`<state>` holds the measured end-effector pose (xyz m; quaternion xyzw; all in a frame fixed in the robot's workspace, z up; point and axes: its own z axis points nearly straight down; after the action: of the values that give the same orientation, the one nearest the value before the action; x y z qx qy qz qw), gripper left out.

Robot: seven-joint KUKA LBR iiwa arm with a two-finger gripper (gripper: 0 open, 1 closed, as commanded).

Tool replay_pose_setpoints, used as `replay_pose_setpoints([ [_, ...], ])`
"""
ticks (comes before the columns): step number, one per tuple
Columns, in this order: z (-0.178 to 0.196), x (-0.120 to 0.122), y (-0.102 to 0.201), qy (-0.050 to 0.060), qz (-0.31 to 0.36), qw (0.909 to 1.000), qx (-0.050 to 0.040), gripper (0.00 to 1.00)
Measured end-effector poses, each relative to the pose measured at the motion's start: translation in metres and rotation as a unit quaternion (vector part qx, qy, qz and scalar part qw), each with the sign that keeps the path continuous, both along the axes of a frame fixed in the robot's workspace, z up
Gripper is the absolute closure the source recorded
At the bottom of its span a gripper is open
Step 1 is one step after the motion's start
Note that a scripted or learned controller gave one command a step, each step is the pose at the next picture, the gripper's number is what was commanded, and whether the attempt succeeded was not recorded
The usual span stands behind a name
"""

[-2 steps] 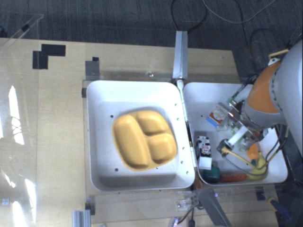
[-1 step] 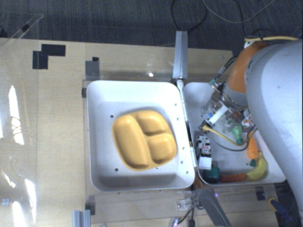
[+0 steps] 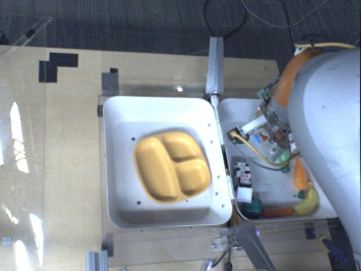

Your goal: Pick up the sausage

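The sausage (image 3: pixel 278 212), reddish-brown and thin, lies along the front wall of the right bin (image 3: pixel 225 113). It sits between a dark green piece (image 3: pixel 252 208) and a banana (image 3: pixel 308 202). My gripper (image 3: pixel 271 138) hangs over the back half of that bin, under the grey arm and orange band, with cables and a yellow wire loop around it. It is well behind the sausage and apart from it. The arm's bulk covers the bin's right side.
An orange carrot (image 3: pixel 300 174) lies by the banana at the right. A small black and white block (image 3: pixel 243 180) rests near the bin's left wall. The left bin (image 3: pixel 113 151) holds a yellow divided plate (image 3: pixel 171 165). A metal divider post (image 3: pixel 215 66) stands between the bins.
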<state>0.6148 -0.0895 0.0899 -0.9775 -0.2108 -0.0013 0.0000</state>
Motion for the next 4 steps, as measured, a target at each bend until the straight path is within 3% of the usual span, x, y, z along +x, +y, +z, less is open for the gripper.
replay_pose_setpoints([
  [1, 0.092, 0.047, -0.003, -0.001, -0.089, 0.996, -0.0002, 0.0],
  [2, 0.001, 0.018, 0.005, 0.001, -0.015, 0.9999, 0.0005, 0.0],
  [3, 0.097, 0.035, 0.012, -0.001, -0.075, 0.9972, 0.0002, 0.0],
  [4, 0.179, 0.031, 0.018, -0.002, -0.11, 0.9939, 0.0005, 0.0],
])
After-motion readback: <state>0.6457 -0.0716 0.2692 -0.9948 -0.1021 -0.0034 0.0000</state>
